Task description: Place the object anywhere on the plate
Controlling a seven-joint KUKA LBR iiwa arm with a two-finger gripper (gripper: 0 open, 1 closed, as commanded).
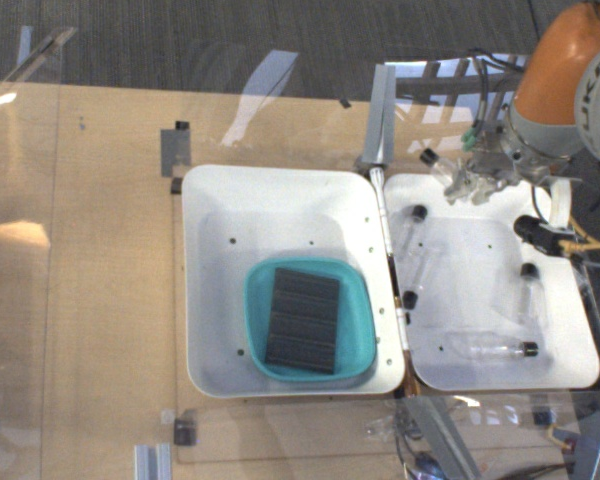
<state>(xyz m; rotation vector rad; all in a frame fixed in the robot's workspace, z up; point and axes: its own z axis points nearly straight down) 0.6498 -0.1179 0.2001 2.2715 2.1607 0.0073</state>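
Observation:
A teal plate (256,298) sits in the front half of the left bin (210,218). A black ridged rectangular block (303,320) lies flat on it, inside the rim, with its long side running front to back. My gripper (467,181) hangs over the back edge of the right bin (570,343), well to the right of the plate and away from the block. Nothing shows in the gripper.
Several clear tubes with black caps lie in the right bin: one near the front (492,347), one along its left wall (412,258), one at the right (527,293). A raised divider (388,258) separates the bins. A grey post (378,118) stands behind it.

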